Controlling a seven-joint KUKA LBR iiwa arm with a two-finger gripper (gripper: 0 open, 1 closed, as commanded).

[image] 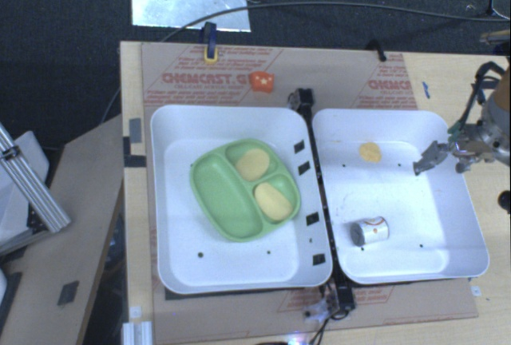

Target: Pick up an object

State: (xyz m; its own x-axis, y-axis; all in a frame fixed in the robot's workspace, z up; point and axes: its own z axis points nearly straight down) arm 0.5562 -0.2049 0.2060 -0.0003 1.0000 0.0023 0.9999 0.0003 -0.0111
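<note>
White bins, arm waiting at the right.
Green plate (239, 196) sits left; small can (370, 230) lies on its side in the right bin (455, 255); gripper (439, 153), fingers' state unclear, hovers apart. Can may roll away when nudged.

We see two bins side by side on the bench (263, 68): the left bin (172, 200) holds a divided plate (219, 200) near its middle, with one food piece (254, 164) in the plate's compartment toward the far edge and another food piece (273, 201) in the compartment just nearer to us on the right. In the right bin (455, 247), a small round piece (369, 152) lies near the far edge and a can (370, 231) lies on its side toward the near edge, left of the middle, well apart from it. Behind the left bin's far right corner a small object (262, 81) sits on the bench, and the gripper (435, 156) hangs over the right bin's right edge toward the far corner.
</note>
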